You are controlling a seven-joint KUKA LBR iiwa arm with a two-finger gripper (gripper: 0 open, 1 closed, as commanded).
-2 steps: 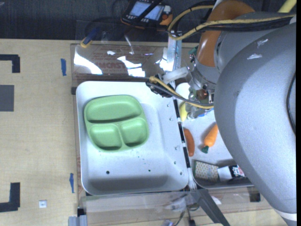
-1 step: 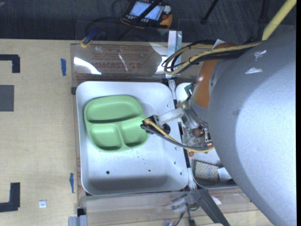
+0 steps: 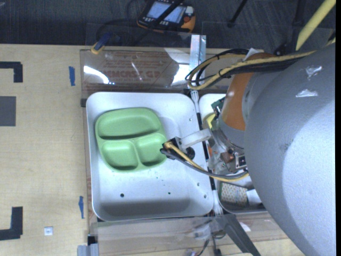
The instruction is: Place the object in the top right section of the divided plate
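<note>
While my arm [image 3: 287, 143] reaches in from the right and covers most of the right bin [image 3: 206, 101], the entry stands as follows. Item 1: green divided plate [image 3: 130, 137], lying in the upper left part of the left bin [image 3: 149, 201]; 3 sections, 1 long one on the far side and 2 smaller ones on the near side, all 3 showing bare green. Item 2: my gripper [image 3: 217, 154], hanging over the wall where the 2 bins meet, near the plate's right edge. I cannot tell whether it is spread, pressed together or pinching anything, since my own wrist hides it. Item 3: a pale speckled thing [image 3: 234, 195] in the right bin, low in the view and partly under my arm; likely the object, though too hidden to name. Item 4: a few dark specks [image 3: 122, 195] on the left bin's floor, well apart from the plate. Step in hand, by my judgement: either the pick in the right bin or the carry across toward the plate; nothing is placed yet. Next move calls for a confirmed hold on the object, then travel leftward over the wall to the plate's top right section. After that comes a descent low enough that the object lands inside that section's ridge and not on it, then release.
</note>
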